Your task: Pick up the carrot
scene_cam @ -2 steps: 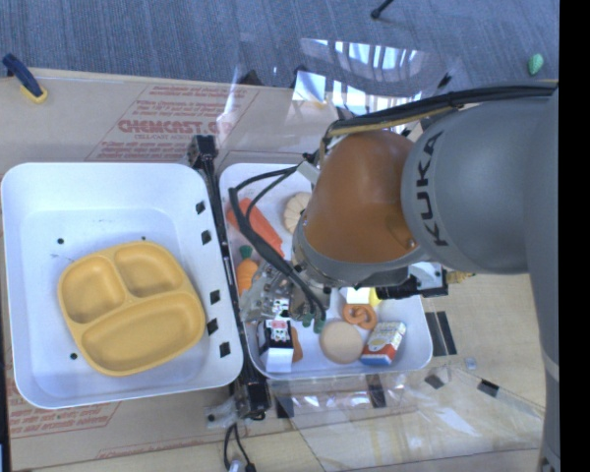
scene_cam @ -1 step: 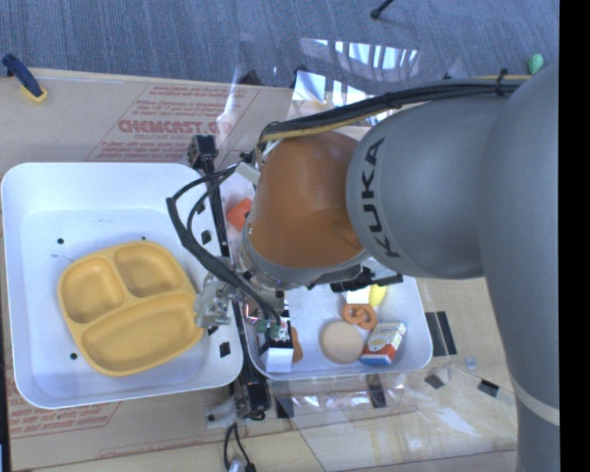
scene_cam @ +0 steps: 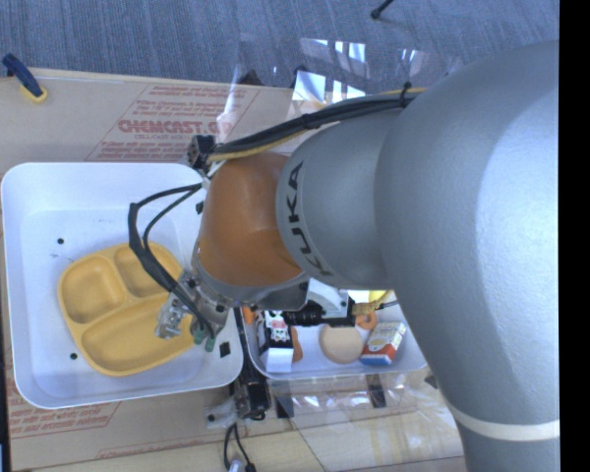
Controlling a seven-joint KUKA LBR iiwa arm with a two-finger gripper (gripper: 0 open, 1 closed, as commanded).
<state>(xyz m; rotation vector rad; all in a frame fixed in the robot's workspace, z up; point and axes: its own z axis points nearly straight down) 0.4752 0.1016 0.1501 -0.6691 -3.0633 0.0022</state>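
The grey arm [scene_cam: 442, 214] reaches in from the right and covers much of the scene, its orange band [scene_cam: 241, 224] sitting above the gap between the two white bins. The hand [scene_cam: 174, 316] hangs low over the left bin [scene_cam: 25, 264], right above the near edge of a yellow divided plate [scene_cam: 108, 308] that lies on that bin's floor. From this angle the metal parts of the hand blur together, and whether it is open or closed cannot be told; nothing can be seen gripped in it. Black cables [scene_cam: 147, 229] loop from the wrist over the plate. The carrot [scene_cam: 364, 318] shows as a small orange piece in the right bin [scene_cam: 324, 370], mostly hidden under the arm, just beside a pale egg-shaped object [scene_cam: 340, 343] and near a small carton with red and blue print [scene_cam: 383, 343]. A little box with black and white markings [scene_cam: 275, 337] stands at that bin's left side. The carrot lies well apart from the hand, in the other bin. Both bins rest on a desk [scene_cam: 108, 126] covered with brown printed cardboard.
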